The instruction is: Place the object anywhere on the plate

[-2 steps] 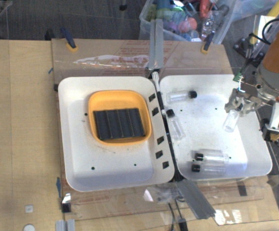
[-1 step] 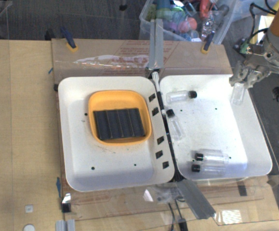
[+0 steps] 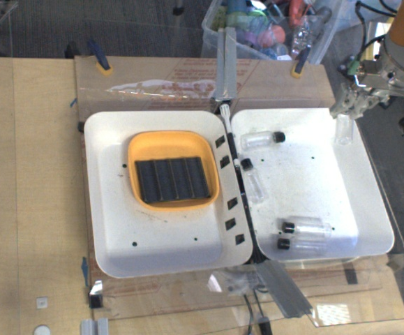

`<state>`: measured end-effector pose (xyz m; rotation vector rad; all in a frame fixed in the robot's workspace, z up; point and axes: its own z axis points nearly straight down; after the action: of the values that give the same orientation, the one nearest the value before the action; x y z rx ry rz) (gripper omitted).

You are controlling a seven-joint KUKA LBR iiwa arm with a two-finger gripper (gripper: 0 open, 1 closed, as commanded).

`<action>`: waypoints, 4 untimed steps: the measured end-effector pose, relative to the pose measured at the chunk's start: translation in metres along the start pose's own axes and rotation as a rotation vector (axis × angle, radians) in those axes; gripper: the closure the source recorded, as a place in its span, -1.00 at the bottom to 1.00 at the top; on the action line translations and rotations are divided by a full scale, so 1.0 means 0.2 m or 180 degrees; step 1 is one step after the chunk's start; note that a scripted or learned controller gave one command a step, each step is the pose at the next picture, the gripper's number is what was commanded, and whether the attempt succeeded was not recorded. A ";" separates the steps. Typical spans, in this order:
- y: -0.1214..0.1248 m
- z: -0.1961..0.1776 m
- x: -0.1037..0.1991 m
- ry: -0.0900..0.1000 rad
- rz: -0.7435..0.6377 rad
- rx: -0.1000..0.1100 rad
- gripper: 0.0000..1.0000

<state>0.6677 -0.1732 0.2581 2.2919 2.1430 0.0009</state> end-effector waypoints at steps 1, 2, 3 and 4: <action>0.00 -0.15 0.06 0.0001 -0.0683 -0.0005 1.00; 0.00 -0.47 0.06 0.0000 -0.1207 -0.0008 1.00; 0.00 -0.89 0.01 -0.0005 -0.2024 -0.0015 1.00; 0.02 -0.89 -0.21 -0.0007 -0.2671 -0.0016 1.00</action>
<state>0.6675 -0.2147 0.4363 1.2181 2.8862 0.0010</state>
